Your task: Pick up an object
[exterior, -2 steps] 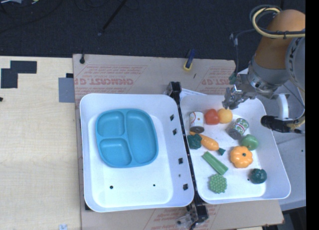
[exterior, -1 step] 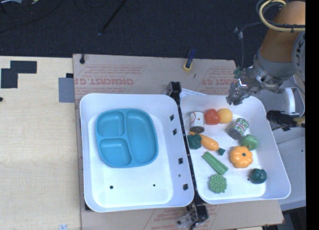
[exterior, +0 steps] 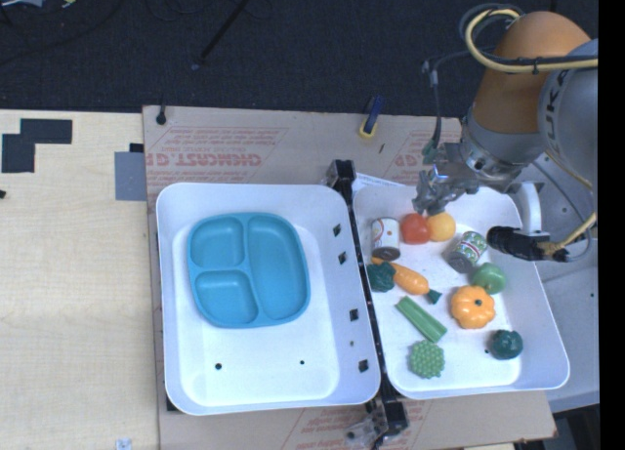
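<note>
My gripper hangs over the back of the right bin, just above a red tomato and a yellow lemon that lie side by side. It sits very close to both, and nothing can be seen held in it. Spread through the same bin are a small tin, a white jar on its side, a carrot, a green cucumber piece, an orange pumpkin, a bumpy green fruit and a dark green broccoli.
The left bin holds a blue divided plate. A black divider separates the bins. A light green fruit and a dark green piece also lie in the right bin. The arm's body looms over the back right.
</note>
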`<state>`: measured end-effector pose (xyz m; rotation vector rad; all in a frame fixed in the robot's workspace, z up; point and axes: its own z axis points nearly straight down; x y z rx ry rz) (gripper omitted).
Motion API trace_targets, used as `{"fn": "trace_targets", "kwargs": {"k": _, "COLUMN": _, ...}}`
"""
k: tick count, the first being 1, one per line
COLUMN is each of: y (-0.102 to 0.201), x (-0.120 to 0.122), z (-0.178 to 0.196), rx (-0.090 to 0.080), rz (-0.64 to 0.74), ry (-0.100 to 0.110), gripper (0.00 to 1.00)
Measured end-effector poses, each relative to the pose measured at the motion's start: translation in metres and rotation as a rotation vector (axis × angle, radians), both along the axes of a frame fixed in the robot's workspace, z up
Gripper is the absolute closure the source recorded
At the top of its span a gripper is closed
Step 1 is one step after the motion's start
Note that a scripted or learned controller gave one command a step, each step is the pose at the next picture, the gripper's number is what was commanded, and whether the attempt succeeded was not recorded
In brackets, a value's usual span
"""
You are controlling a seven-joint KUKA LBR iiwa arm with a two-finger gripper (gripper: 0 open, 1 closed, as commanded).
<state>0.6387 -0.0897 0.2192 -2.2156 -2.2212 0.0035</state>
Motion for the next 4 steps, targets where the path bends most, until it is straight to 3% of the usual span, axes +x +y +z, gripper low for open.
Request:
{"fn": "trace_targets", "kwargs": {"k": 1, "y": 0.061, "x": -0.004, "z": 0.010, "rx": 0.001, "rz": 0.003, "ry": -0.001, "gripper": 1.00}}
{"fn": "trace_targets", "kwargs": {"k": 2, "y": 0.058, "x": 0.007, "z": 0.000, "rx": -0.002, "rz": 0.002, "ry": -0.003, "gripper": 1.00}}
{"fn": "trace_targets", "kwargs": {"k": 4, "y": 0.070, "x": 0.000, "z": 0.015, "rx": -0.001, "rz": 0.001, "ry": -0.003, "gripper": 1.00}}
